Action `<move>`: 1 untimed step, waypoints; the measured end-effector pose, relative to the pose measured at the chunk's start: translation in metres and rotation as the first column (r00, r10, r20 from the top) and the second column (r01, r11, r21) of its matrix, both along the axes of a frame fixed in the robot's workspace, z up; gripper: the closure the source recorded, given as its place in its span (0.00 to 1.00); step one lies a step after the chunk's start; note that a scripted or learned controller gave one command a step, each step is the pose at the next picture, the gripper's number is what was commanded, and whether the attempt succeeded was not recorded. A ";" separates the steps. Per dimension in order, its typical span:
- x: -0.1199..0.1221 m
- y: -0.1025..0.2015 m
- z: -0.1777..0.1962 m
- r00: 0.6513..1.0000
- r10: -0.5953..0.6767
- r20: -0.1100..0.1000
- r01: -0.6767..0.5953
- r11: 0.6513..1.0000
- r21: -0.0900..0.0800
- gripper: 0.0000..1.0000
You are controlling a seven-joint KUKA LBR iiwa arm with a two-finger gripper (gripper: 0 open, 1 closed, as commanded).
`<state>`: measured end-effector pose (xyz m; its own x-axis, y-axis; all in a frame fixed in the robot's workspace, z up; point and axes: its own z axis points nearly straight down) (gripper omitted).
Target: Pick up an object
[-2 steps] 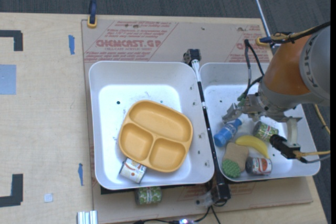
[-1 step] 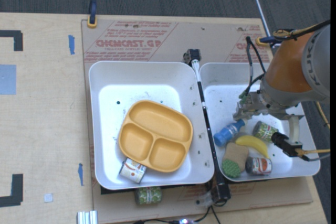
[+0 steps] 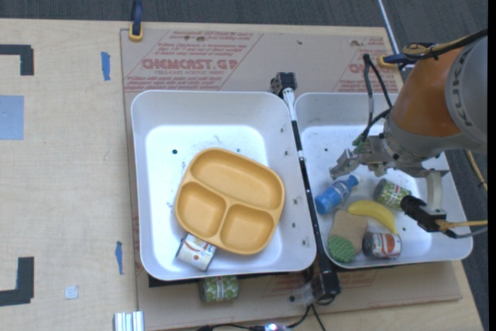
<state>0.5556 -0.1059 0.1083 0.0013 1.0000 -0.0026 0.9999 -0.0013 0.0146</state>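
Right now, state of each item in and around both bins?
Yellow divided plate: flat in the left bin, tilted askew, compartments bare.
White can: on its side, partly under the plate's near edge.
Green can: on its side, outside the bins.
Blue bottle: lying down, right bin.
Banana: lying flat.
Red can: on its side.
Claw: above the blue bottle.

Bench (image 3: 62,190): pale wood, marked with black corner brackets and blue tape strips.
Board (image 3: 201,62): brown sheet printed in red lettering, laid under both bins.
Clamp (image 3: 136,18): blue and yellow, fixed at the board's far left corner.
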 end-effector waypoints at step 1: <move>-0.028 0.011 -0.021 1.000 0.001 -0.007 -0.001 1.000 0.002 0.00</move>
